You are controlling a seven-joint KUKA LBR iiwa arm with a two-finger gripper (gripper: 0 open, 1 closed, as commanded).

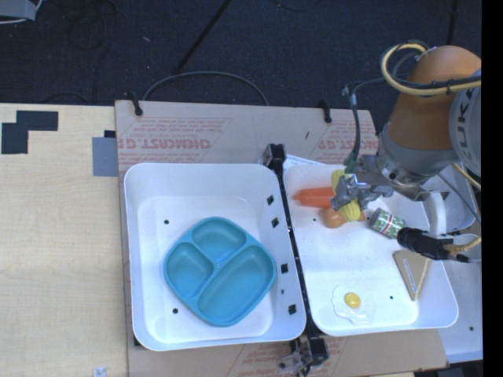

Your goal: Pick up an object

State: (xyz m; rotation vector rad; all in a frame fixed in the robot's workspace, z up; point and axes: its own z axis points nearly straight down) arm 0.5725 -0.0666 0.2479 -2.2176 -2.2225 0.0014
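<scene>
My gripper (348, 192) hangs low over the back of the right bin (440, 309), amid a cluster of toys. An orange carrot (313, 197) lies just to its left. A yellow piece (350, 210) and a small orange ball (334, 219) sit right under and in front of it. A green and white can (385, 223) lies on its side just to the right of the gripper. The gripper's body hides how it meets the yellow piece.
A fried egg toy (351, 301) lies at the right bin's front and a tan wedge (413, 272) near its right wall. The left bin (141, 210) holds a blue divided plate (219, 270). A black divider (284, 242) runs between the bins.
</scene>
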